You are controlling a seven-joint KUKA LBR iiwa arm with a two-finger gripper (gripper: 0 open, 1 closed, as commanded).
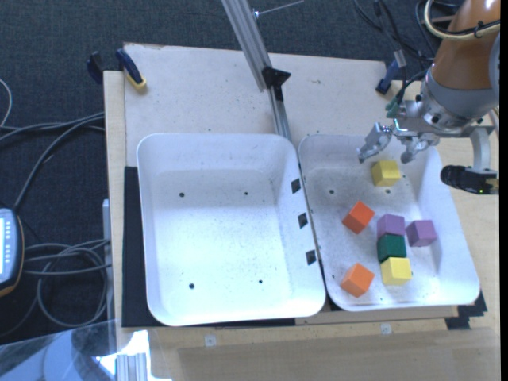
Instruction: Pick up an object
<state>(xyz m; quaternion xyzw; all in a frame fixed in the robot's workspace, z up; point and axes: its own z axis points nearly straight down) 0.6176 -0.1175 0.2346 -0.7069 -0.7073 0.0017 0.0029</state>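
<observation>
In the right bin, the pincer hangs spread wide just above a yellow cube at the far end, gripping nothing. Other coloured cubes lie nearer.

Two white bins smooth plastic, slight sheen, speckled with dark specks; desk matt pale board, scuffed; blocks matt, foam-like; slanted pole brushed metal; gripper bare metal, shiny; floor dark rough carpet
</observation>
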